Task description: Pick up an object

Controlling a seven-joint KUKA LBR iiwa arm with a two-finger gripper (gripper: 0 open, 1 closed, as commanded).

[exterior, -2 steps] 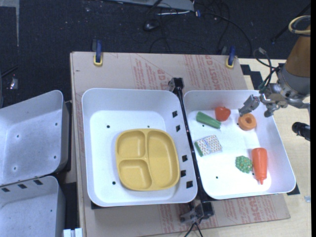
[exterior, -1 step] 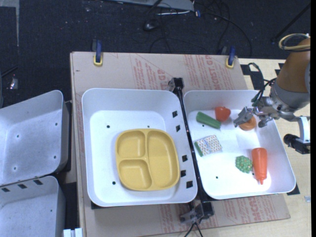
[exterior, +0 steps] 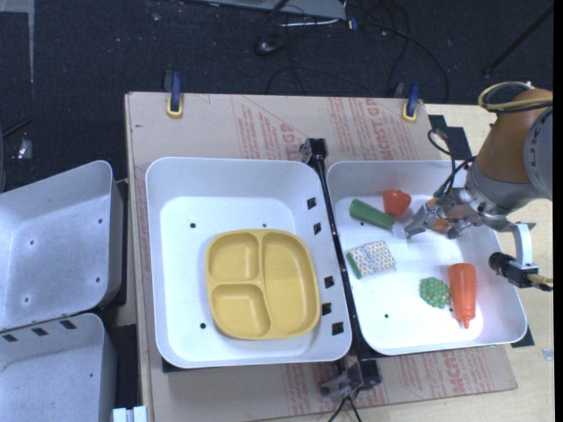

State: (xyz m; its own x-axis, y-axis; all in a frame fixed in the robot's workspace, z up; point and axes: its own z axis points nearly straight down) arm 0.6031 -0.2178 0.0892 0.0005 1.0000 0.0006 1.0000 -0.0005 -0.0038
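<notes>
- Camera view: pincer (exterior: 420, 224) sat low in the right bin (exterior: 503, 332), far-right part, just right of the red piece (exterior: 397, 202) and green stick (exterior: 371, 214). Couldn't tell if it was clenched or released; nothing visibly gripped.
- Candidate objects were all in the right bin: patterned block (exterior: 371, 258) mid-left, green lump (exterior: 434, 292) and carrot (exterior: 463, 293) near-right, touching or nearly so.
- Left bin (exterior: 167, 236) held only the yellow divided plate (exterior: 262, 283), probably not the target.
- Arm angled in from the right, likely lining up on the far cluster.
</notes>
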